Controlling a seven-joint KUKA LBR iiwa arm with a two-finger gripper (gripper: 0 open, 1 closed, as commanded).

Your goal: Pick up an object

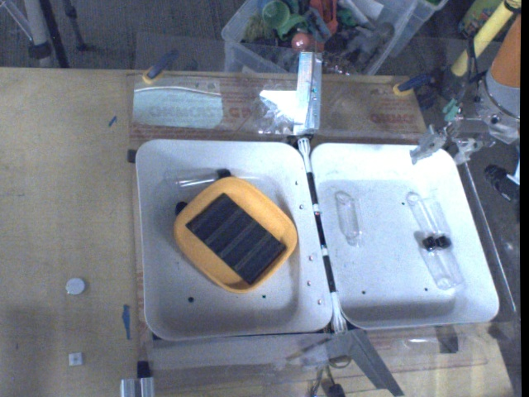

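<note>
A yellow rounded-square object with a black ribbed panel on top lies tilted in the left bin. In the right bin lie two clear plastic pieces: a small one near its left side and a longer tube with a small black part on it. My gripper hovers over the right bin's far right corner, well apart from all three objects, with the arm's orange band above it.
A clear tub of mixed toys stands behind the bins. A metal bracket and plastic sheets lie on the board at the back. The wooden bench stretches to the left, with a small white disc on it.
</note>
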